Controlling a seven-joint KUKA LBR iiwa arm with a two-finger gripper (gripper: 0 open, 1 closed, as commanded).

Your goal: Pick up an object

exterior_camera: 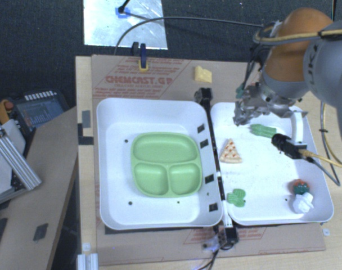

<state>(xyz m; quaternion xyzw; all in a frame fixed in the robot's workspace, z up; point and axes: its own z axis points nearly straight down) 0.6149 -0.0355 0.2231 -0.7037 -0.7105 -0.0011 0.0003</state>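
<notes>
Brown cardboard: a printed sheet (138, 79) lies flat under both bins, with red lettering along its far edge and a small yellow block (203, 74) resting on it near the far right.
Bench: pale wood surface (58, 167) running out to the left of the cardboard.
Floor: dark speckled carpet (36, 32) beyond the bench, with a shiny foil-like square (125, 14) lying on it and a black cable crossing over it.
Left side: a dark device with a small screen (39, 112) sits off the bench edge, beside a slanted metal rail (10, 153).
Left bin: white tray (115, 207) holding a light green divided plate (165, 163) with three compartments.
Right bin: white tray (317, 210), touching the left one along a black clipped seam.
Pizza slice toy: (231, 151) near the left wall of the right bin, lying flat.
Green elongated toy: (263, 130) at the far side of the right bin, just beside the gripper.
Small green piece: (236, 197) at the near left corner of the right bin.
Red, green and white toy: (300, 196) at the near right corner.
Gripper: (242, 117) hangs low over the far part of the right bin, near the green elongated toy; whether it is spread or closed I cannot tell, and nothing is seen in its grasp.
Arm: grey with its orange band (297, 38), coming in from the right.
</notes>
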